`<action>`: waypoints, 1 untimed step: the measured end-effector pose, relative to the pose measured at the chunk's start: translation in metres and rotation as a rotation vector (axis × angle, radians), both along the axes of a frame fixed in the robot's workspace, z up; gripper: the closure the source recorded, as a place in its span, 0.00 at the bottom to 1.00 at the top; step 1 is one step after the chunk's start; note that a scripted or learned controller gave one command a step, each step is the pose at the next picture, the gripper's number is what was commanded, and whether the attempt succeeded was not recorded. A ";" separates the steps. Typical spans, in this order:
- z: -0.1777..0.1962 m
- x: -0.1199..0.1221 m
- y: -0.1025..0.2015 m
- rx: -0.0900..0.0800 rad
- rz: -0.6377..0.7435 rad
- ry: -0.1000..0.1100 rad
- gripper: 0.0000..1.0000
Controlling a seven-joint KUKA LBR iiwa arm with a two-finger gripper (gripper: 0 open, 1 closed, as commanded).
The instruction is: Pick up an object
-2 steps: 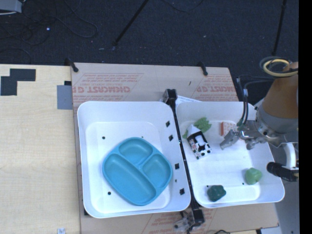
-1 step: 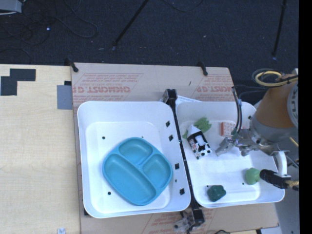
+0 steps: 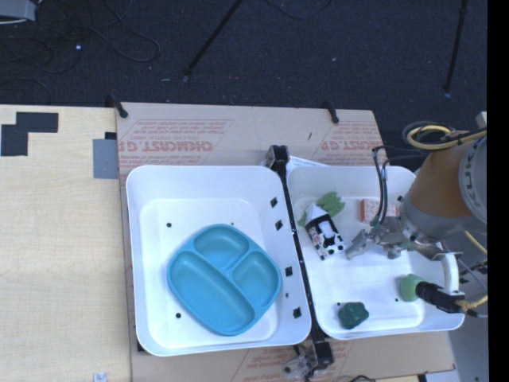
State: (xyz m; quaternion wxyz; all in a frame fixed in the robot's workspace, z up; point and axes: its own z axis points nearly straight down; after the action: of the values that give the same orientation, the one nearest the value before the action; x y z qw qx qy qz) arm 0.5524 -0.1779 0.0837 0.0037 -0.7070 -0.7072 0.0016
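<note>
The metal two-finger gripper [image 3: 355,248] hangs low in the right white bin [image 3: 350,331]; how wide it stands cannot be told. Just beside its tip, toward the bin's left wall, lies a small black-and-white toy [image 3: 323,234]. A dark green lump [image 3: 352,314] sits near the front edge. The arm hides the bin's right side.

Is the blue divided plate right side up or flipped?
Right side up: the blue divided plate lies flat in the left bin, its three compartments facing the camera.
</note>
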 end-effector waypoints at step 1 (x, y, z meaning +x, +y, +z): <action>0.009 0.001 -0.002 -0.002 -0.003 0.001 1.00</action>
State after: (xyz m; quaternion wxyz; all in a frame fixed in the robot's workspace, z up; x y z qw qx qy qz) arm 0.5529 -0.1803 0.0929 0.0034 -0.7079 -0.7063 0.0027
